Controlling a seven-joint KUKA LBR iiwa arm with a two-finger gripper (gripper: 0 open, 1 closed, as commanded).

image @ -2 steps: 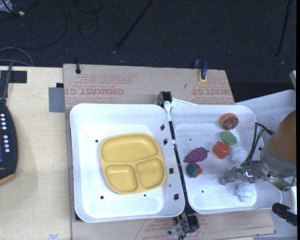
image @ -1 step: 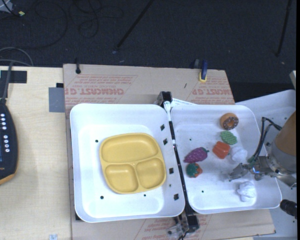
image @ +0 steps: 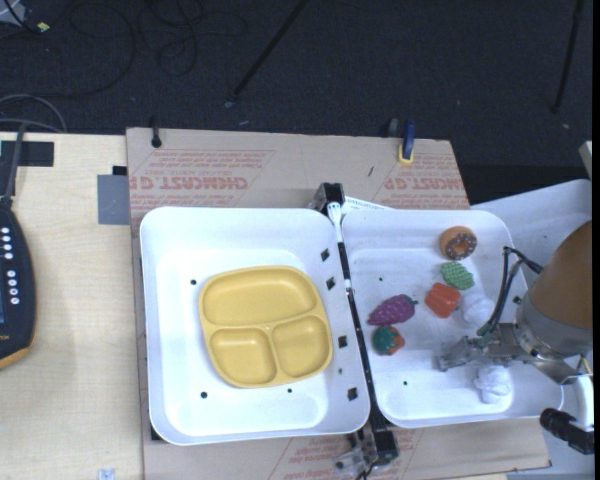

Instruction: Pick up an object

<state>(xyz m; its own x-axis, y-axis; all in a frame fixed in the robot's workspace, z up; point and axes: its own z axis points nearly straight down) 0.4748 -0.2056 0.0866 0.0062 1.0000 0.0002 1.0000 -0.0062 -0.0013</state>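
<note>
Camera view caught my gripper (image: 467,356) low in the right bin (image: 420,408). Beside a white object (image: 494,381), whether my fingers were parted or clenched, I could not tell.

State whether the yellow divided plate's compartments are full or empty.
Empty. The yellow three-compartment plastic plate lies flat in the left white bin, all three sections showing bare yellow; the toy foods sit in the right white bin.

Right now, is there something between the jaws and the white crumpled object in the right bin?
Nothing visible stands between them. The gripper sits low in the right bin, and the white crumpled object lies right beside it, with bare bin floor around.
</note>
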